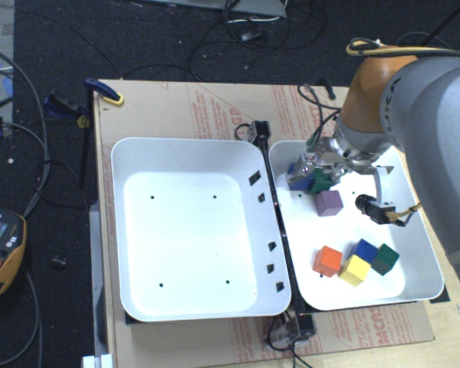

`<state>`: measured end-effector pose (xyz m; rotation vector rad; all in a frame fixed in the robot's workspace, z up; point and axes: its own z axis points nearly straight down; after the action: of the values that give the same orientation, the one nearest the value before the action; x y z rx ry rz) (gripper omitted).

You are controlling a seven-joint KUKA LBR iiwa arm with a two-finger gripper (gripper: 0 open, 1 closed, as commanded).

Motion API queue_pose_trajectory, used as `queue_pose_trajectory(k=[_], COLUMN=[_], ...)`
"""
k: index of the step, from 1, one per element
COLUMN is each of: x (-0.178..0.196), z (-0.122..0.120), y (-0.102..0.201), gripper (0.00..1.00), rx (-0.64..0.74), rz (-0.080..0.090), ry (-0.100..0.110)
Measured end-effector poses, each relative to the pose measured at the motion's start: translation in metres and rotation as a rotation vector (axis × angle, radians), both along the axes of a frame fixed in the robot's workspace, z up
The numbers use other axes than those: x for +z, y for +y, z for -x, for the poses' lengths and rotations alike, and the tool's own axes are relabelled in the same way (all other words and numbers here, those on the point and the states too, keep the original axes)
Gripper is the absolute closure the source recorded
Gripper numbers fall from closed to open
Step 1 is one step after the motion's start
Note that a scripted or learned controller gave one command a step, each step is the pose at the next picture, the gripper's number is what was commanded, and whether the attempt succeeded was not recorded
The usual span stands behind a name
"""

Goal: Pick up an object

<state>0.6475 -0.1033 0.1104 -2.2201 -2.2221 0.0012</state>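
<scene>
Arm (402,98) slants down into right bin (422,282) — gripper (314,176) over purple block (328,202), finger state unclear

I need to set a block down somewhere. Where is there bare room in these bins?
The left white bin offers bare floor wall to wall. The right white bin is crowded: gripper over the purple cube, and orange, yellow, blue and green cubes clustered near its front.
</scene>
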Motion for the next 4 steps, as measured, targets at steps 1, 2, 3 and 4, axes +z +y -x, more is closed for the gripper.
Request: queue_pose_trajectory(k=[1,2,3,4], x=[0.0713,0.0722,0.0721,0.0725], z=[0.0047,0.0061,0.0062,0.0061], y=[0.0631,0.0656,0.0663,0.0667], gripper=[1.0,1.0,1.0,1.0], rx=[-0.008,-0.011,-0.01,-0.01], rz=[0.006,0.008,0.007,0.007], ry=[-0.002,-0.002,-0.002,-0.003])
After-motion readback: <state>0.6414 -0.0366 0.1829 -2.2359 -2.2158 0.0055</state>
